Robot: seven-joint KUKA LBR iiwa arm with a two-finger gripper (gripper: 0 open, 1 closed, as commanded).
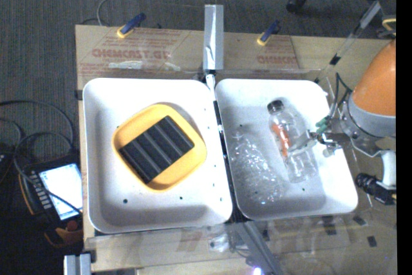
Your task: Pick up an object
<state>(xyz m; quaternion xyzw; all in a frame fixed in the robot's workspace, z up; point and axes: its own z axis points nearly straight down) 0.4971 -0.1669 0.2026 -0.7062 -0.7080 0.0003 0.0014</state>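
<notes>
A clear plastic bottle (290, 138) with a black cap and an orange label lies in the right bin (257, 93), its cap pointing to the far side. A crumpled piece of clear plastic (254, 167) lies to its left. A yellow block with a black ribbed top (159, 146) sits in the middle of the left bin (103, 100). My gripper (325, 135) hangs at the right bin's right rim, close beside the bottle's lower half, under the grey wrist and orange band (383, 80).
Two blue-and-yellow clamps (131, 24) (268, 31) grip the cardboard behind the bins. A metal strip (213, 35) stands at the back between the bins. Cables and a lit tablet (55, 187) lie on the floor at left.
</notes>
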